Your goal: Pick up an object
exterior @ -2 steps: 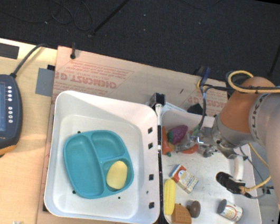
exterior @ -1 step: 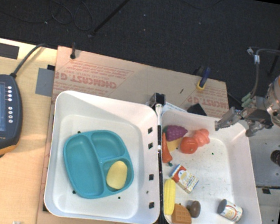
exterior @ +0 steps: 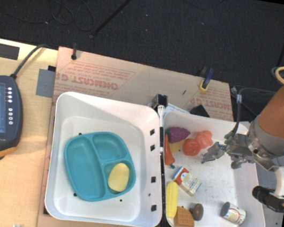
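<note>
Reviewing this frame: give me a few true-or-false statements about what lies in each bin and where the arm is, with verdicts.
1. The teal plate lies in the left bin. True.
2. A yellow item rests on the teal plate. True.
3. The corn cob lies in the left bin. False: it lies in the right bin, near the divider.
4. The gripper is over the left bin. False: it is over the right bin.
5. The small can lies near the right bin's front right corner. True.
</note>
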Robot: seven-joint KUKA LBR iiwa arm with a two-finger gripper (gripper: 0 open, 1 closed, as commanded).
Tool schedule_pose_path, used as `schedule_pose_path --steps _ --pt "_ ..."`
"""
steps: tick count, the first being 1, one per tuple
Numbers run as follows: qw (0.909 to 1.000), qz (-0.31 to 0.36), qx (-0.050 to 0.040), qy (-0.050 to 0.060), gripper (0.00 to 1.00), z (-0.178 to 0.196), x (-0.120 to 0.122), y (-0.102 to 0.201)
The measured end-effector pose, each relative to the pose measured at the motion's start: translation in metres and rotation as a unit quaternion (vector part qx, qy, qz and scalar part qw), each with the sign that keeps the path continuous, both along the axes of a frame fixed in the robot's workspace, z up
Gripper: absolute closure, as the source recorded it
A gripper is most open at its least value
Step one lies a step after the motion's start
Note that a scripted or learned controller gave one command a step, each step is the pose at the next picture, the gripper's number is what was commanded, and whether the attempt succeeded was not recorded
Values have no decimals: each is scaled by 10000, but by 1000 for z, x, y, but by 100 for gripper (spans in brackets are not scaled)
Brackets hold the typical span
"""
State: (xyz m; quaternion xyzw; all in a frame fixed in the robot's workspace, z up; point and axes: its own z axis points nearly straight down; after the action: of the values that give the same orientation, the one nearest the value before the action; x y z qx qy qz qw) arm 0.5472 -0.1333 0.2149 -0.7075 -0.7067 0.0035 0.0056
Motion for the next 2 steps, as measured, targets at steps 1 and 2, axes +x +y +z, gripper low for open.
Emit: schedule_pose_path --steps 1,2 --pt "10000 -7 -38 -77 0 0 74 -78" --pt "10000 26 -11 -42 0 -54 93 -79"
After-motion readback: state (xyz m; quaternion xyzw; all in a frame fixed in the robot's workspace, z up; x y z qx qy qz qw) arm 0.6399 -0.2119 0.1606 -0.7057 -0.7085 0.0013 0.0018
